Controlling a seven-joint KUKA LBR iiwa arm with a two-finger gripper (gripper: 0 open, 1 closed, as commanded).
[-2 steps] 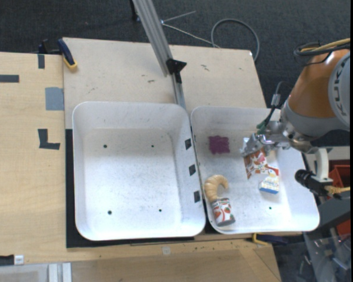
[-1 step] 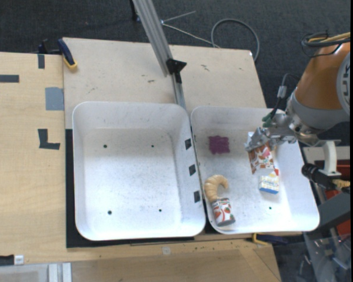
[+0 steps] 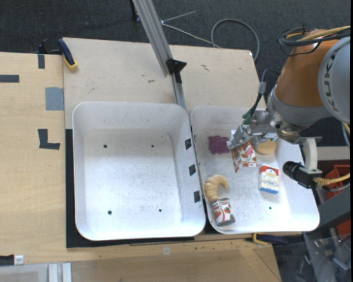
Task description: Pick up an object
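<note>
Claw (image 3: 242,138) low in right bin (image 3: 294,216), over the red-and-white packet (image 3: 244,157); cannot tell whether it is open, closed or gripping. Purple object (image 3: 217,144) and tan round item (image 3: 266,147) sit just beside (crowding). Risk: packet slips flat, or neighbours get nudged.

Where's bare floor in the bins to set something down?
The left bin is bare from wall to wall. The right bin is crowded: purple block, croissant, can and small carton, with the gripper over the red-and-white packet. Free patches: its far-left corner and its near-right corner beyond the carton.
</note>
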